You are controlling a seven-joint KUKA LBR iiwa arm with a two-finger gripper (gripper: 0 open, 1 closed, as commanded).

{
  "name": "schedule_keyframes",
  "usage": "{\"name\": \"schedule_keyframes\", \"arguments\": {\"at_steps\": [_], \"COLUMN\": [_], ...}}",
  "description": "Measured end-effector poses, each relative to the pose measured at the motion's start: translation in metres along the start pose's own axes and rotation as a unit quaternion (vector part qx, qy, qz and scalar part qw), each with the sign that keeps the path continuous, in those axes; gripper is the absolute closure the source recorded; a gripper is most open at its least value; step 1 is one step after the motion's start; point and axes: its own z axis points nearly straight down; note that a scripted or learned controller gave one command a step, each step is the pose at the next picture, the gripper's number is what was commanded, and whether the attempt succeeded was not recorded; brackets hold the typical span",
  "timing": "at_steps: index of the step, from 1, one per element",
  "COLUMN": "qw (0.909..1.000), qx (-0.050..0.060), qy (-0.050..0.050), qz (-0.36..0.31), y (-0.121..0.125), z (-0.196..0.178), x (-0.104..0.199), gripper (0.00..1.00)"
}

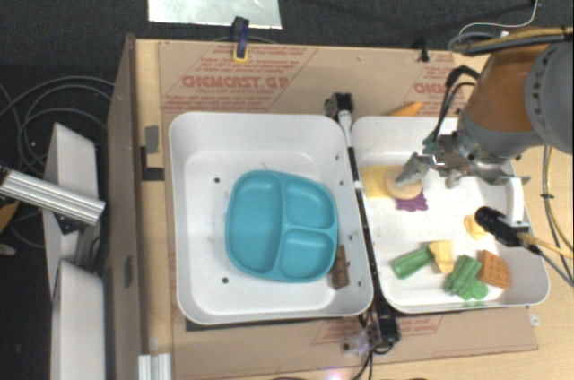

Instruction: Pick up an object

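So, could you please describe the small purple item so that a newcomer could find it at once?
Start at the right-hand white bin, the one the arm reaches into. Near its left wall lies a yellow flat piece with a round tan piece beside it; the purple item sits just below that tan piece, under the hand. It is the bin's sole purple thing, small with a ragged outline.

Below my arm, the surface (269, 73) is a brown board printed with red lettering, and directly on it sit two shallow white bins side by side, the left bin (193, 190) and the right bin (529, 266), their inner rims touching along the middle.
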Motion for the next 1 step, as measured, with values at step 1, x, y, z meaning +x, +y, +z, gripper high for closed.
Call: {"name": "schedule_keyframes", "arguments": {"at_steps": [1], "qw": [1.0000], "qx": [-0.002], "qy": [-0.001], "qz": [-0.001], "y": [0.0019], "z": [0.0618], "x": [0.0081], "gripper": [0.00]}}
